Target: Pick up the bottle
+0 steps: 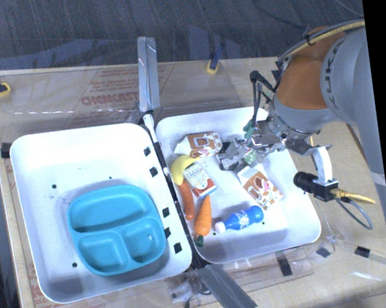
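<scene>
Left bin (40, 226): shallow, white, holding one blue divided plate (117, 227) with three compartments, lying flat toward the bin's near side.

Divider between bins: black clips along the shared rim; a grey bar (146, 75) stood up from the far end of the seam.

Right bin (297, 224): shallow, white, several items.
- Banana (180, 165), yellow, against the left wall.
- Small printed packet (199, 179), just beside the banana and partly over it.
- Two carrots (202, 215), orange, lying near the left wall, ends pointing toward the near edge.
- Snack packet (203, 143), red and white, at the far side of the bin.
- Bottle (242, 219) — blue body, white cap end toward the left, on its side near the bin's front wall, just right of the carrots and apart from the gripper.
- Second red-and-white packet (261, 187), flat, between the bottle and the gripper.

Arm (331, 75): grey with an orange band, entered from the right and bent down over the far right part of the right bin, wrist angled leftward.

Gripper (239, 152): low over the bin's far middle, near the far snack packet — how far its jaws stood apart could not be told, and nothing was seen held in it.

Tabletop (65, 96): clear sheet over printed board, blue clamps at the left and far edges.
</scene>
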